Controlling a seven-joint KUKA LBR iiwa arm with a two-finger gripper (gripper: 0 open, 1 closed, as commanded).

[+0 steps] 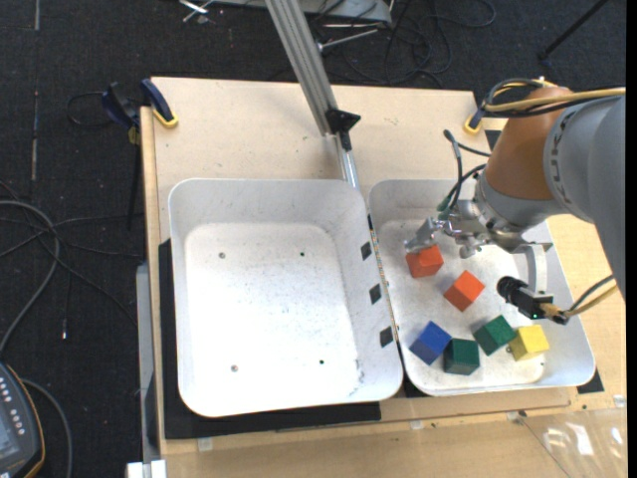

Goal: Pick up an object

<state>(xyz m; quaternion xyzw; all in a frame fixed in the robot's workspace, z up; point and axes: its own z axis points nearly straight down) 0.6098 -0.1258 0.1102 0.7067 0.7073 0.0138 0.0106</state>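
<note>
In the right bin [567, 366] lie several small cubes. A red cube [425, 261] sits near the bin's middle left, with an orange cube [464, 290] just to its right and nearer the front. Along the front lie a blue cube [431, 342], a dark green cube [461, 355], a green cube [494, 334] and a yellow cube [530, 341]. My gripper [446, 239] hangs low over the bin, just behind the red and orange cubes. Its fingers stand apart, open, with nothing between them.
The left bin [189, 227] lies beside the right one, their rims meeting at the middle. A slanted metal rail [304, 53] reaches down to the bins' back edge. The grey arm with its orange band [523, 157] covers the right bin's back right corner.
</note>
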